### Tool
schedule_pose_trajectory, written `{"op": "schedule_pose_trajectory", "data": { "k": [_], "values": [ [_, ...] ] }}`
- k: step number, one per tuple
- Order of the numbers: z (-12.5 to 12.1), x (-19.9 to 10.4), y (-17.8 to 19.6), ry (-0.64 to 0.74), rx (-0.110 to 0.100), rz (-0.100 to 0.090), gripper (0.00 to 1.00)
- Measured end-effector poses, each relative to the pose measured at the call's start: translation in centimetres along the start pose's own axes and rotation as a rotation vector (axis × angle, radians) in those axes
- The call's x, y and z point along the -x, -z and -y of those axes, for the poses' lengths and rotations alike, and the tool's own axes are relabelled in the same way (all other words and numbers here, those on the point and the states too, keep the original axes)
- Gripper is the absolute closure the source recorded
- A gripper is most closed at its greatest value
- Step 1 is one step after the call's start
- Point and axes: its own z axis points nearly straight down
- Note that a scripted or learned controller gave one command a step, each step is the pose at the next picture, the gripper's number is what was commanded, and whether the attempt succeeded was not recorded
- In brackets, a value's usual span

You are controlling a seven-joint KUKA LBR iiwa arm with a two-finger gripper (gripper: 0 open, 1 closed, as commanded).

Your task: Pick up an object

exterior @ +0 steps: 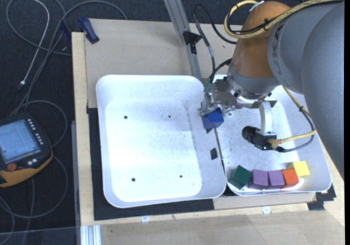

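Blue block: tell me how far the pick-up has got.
Done, by the look of it: the blue block sits between the fingers of the gripper, apparently lifted over the bins' shared edge. Untouched: green, purple and orange blocks in the right bin. Left: keeping the grip.

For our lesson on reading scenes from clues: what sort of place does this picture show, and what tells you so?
Probably a robotics lab test bench. A grey and orange robot arm reaches over two white bins, a handheld control pendant lies on the floor, and cables trail around.

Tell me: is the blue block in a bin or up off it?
Up off it. The blue block sits between the gripper fingers above the divide between the bins.
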Motion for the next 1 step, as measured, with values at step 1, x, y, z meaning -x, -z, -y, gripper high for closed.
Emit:
{"op": "schedule_pose_trajectory", "data": {
  "k": [1],
  "values": [
    [-1.32, 0.98, -0.02, -0.009, -0.003, 0.003, 1.00]
  ]
}}
